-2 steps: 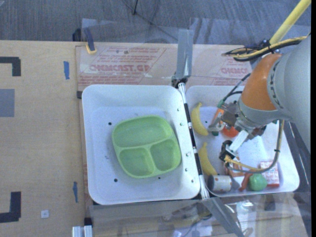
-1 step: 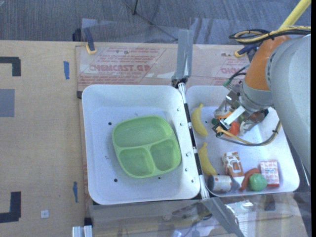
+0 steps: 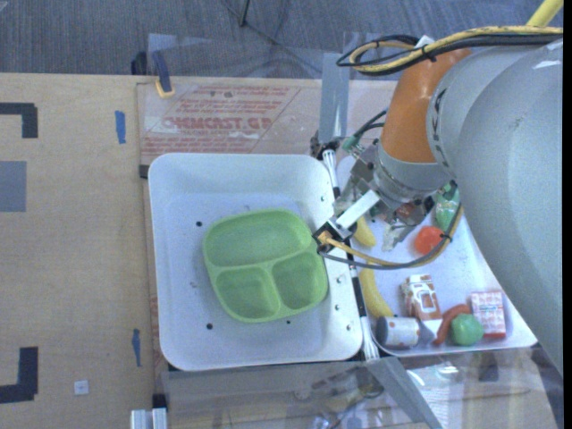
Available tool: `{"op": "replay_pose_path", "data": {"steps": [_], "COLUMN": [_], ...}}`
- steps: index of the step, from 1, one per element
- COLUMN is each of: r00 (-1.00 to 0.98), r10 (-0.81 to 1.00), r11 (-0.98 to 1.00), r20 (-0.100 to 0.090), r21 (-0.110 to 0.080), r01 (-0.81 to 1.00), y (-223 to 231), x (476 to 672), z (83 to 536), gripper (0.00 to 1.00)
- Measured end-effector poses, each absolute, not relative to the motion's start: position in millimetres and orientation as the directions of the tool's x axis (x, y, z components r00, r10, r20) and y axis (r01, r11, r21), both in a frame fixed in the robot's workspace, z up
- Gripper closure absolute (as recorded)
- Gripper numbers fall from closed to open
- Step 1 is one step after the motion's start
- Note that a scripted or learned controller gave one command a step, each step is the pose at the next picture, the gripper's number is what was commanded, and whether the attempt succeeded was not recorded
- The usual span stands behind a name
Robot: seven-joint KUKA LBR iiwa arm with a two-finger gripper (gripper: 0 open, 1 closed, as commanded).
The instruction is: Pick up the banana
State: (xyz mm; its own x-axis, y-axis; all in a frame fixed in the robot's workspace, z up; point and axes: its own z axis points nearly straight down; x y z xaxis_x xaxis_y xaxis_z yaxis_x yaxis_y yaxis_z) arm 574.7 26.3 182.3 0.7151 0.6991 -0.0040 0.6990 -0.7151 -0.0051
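Note:
The banana [image 3: 374, 291] lies lengthwise along the left wall of the right bin [image 3: 465, 256], its upper end under the arm's wrist hardware. My gripper [image 3: 396, 229] hangs low over the upper part of that bin, just right of the banana's top end and left of an orange-red fruit [image 3: 429, 238]. The wrist hides much of what is beneath it.
The left bin [image 3: 179, 195] holds a green divided plate [image 3: 264, 264]. Lower in the right bin lie a small carton [image 3: 420, 295], a silver can [image 3: 398, 331], a red pepper [image 3: 447, 322], a green ball [image 3: 466, 329] and a pink box [image 3: 488, 314]. A green item [image 3: 447, 211] sits by the arm.

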Motion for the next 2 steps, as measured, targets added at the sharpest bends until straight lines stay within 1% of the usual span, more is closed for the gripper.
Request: {"op": "replay_pose_path", "data": {"steps": [1, 2], "r00": [0.749, 0.823], "r10": [0.662, 0.569], "r11": [-0.749, -0.823], "r20": [-0.006, -0.005], "r21": [-0.006, -0.004], "r01": [0.662, 0.569], "y": [22.5, -45.7], "x": [478.0, 478.2], "z": [181.9, 182.0], "gripper": [0.00, 0.00]}}
